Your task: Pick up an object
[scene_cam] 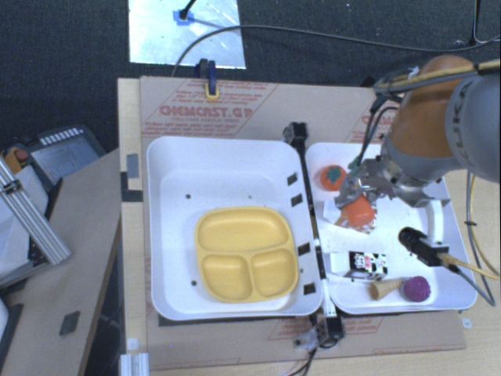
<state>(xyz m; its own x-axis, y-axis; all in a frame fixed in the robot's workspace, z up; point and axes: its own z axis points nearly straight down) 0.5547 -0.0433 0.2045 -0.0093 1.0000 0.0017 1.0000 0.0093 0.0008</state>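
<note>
– What is hiding the gripper (362,189)?
– The big grey arm (438,124) is covering it, so its tips are too hard to see.
– And the orange thing (360,214)?
– It is peeking out, half hidden.

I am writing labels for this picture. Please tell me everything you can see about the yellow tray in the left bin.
The yellow tray is a rounded rectangular plate, apparently smooth plastic, with three compartments: one long one at the far side and two smaller ones at the near side. It lies flat and right side up on the floor of the left bin, toward its near right corner. Its compartments hold nothing, and only the bin touches it.
</note>
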